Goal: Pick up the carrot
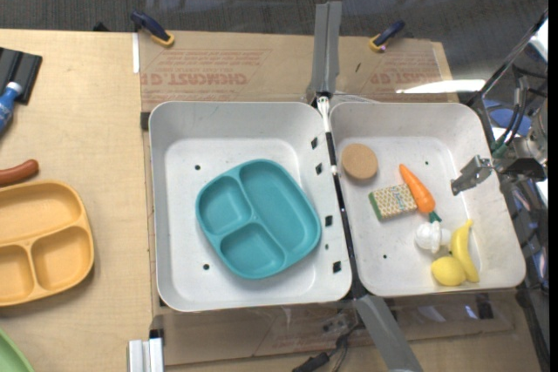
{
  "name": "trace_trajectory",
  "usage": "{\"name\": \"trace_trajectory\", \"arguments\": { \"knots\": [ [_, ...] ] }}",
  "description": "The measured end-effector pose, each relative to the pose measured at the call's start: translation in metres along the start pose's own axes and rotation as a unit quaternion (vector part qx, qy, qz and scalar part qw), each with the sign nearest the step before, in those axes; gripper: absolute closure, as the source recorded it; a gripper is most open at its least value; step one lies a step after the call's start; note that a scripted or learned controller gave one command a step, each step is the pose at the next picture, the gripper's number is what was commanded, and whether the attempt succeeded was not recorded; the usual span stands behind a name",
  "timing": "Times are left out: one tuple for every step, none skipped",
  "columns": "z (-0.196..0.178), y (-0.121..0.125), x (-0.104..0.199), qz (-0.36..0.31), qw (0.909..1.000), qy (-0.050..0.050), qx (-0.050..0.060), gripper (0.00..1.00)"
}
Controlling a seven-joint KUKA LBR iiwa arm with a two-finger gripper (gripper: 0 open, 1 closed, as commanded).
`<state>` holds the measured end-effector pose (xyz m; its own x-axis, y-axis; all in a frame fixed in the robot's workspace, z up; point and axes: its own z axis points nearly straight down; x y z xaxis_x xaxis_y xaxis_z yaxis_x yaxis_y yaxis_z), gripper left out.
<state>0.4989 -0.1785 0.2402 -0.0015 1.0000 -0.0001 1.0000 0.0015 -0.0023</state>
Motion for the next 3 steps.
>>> {"name": "trace_trajectory", "arguments": {
  "knots": [
    [0.141, 0.043, 0.014, -0.004, 1.0000, -0.001, -0.007, 0.00],
    [0.130, 0.045, 0.014, -0.002, 1.0000, -0.001, -0.009, 1.00],
    [0.048, 0.101, 0.091, -0.084, 0.9965, 0.000, -0.001, 1.00]
  ]
}}
